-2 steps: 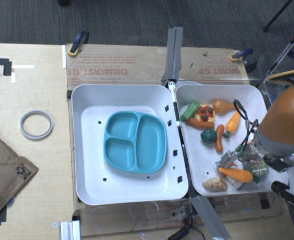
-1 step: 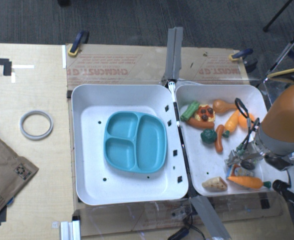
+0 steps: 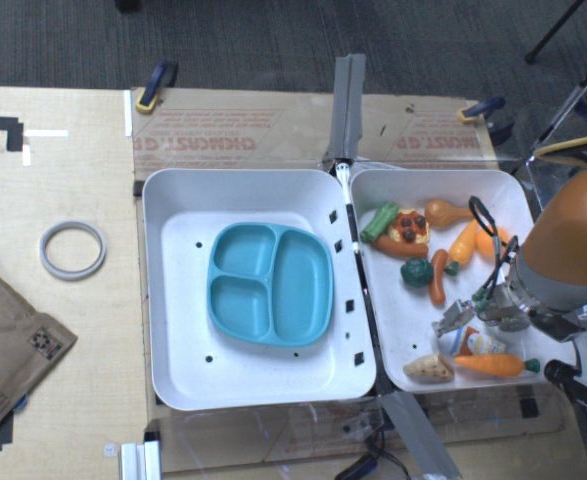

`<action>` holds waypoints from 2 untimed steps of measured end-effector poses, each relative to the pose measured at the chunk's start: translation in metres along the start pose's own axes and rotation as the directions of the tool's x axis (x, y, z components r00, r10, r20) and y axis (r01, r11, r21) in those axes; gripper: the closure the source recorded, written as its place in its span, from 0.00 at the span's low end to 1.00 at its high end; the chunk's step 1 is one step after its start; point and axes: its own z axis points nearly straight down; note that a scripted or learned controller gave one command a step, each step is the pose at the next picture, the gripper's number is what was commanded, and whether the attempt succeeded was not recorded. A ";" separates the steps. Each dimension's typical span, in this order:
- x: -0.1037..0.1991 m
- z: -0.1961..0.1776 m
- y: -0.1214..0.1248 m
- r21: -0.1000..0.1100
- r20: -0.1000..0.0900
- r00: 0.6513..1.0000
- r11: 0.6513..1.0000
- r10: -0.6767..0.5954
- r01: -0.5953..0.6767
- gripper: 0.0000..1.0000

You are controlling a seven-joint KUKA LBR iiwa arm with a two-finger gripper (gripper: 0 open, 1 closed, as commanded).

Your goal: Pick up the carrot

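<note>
The carrot [image 3: 489,365] is a slender orange toy with a small green stub at its right end. It lies flat and nearly level along the near wall of the right bin [image 3: 388,298], its tapered tip pointing left, just beside a pale beige piece [image 3: 428,370].

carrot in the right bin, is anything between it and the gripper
Nothing visible stands in the way. The carrot lies along the near edge of the right bin, and the gripper sits just above it in the camera view. The potato lies at the carrot's left end, beside it rather than between.
</note>
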 end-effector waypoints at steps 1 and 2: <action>-0.053 -0.037 0.049 -0.004 -0.031 0.968 0.968 -0.249 0.249 0.00; -0.057 -0.005 0.119 -0.013 -0.030 0.977 0.977 -0.211 0.211 0.00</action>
